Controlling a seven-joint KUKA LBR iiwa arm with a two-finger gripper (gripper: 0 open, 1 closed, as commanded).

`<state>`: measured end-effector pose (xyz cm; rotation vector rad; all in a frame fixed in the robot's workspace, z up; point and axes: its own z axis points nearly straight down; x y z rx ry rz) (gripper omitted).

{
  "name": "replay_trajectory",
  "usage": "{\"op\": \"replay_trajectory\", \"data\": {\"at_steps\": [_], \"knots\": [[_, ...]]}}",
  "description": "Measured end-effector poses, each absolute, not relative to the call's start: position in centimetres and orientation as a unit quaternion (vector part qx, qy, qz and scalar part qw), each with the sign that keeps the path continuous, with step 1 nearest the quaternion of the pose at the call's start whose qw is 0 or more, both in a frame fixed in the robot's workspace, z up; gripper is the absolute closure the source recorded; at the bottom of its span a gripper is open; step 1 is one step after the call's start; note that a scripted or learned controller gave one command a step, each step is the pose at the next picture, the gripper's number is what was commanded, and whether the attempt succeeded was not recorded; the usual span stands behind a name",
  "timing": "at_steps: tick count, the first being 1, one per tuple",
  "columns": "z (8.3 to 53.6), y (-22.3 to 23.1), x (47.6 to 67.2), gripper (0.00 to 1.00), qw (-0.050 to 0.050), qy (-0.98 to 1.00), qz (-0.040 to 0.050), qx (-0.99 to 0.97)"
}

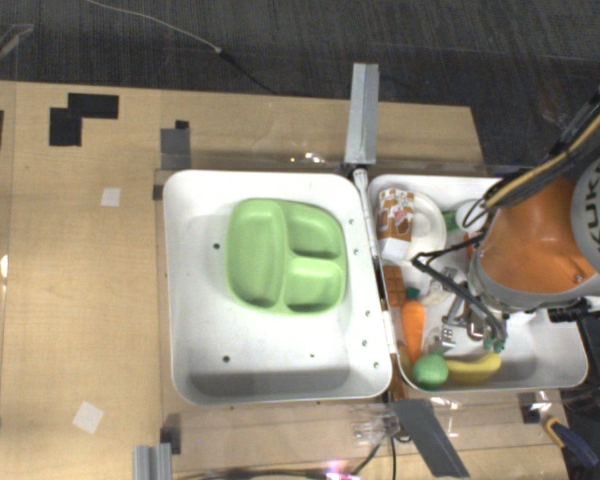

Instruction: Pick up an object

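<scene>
Right bin [565,368], arm low over its contents. The gripper [467,325] hangs under the orange band [530,248], metal fingers pointing down toward the near edge of the bin. Whether those fingers stand apart or together cannot be told: they are small and tangled with cable and glare. Nothing is visibly between them.

Candidate objects, placed from the fingers:
- banana [475,368], just below them toward the bin's near wall, lying flat and roughly crosswise.
- green ball-like fruit [430,369], below and to the left, touching the banana's left end.
- carrot [412,330], directly left, lying lengthwise against the bin's left wall.
- a brown-and-white packet [396,215] on a white dish [432,230], well above and left.

The left bin [185,268] carries a green divided tray [285,255], well apart from the fingers and not in play.

Judgement: the step in hand is the descent onto a target, most likely the banana or the green fruit. To do it well:
- centre the fingers over a single object; these three crowd together, and straddling two invites a slip.
- for the banana, close across its narrow width, not along its length.
- keep off the bin's near wall, which sits close behind the banana.
- lift straight up and confirm something is actually held.
</scene>
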<state>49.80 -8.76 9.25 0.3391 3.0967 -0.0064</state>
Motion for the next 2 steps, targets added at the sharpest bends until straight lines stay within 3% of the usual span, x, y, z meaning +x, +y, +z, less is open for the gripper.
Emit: {"op": "replay_trajectory", "data": {"at_steps": [1, 2], "knots": [[9.25, -8.76, 49.62, 0.0, 0.016, 0.994, -0.0013, 0.112], [9.26, -8.64, 50.33, 0.0, 0.01, 0.994, -0.0013, 0.111]]}}
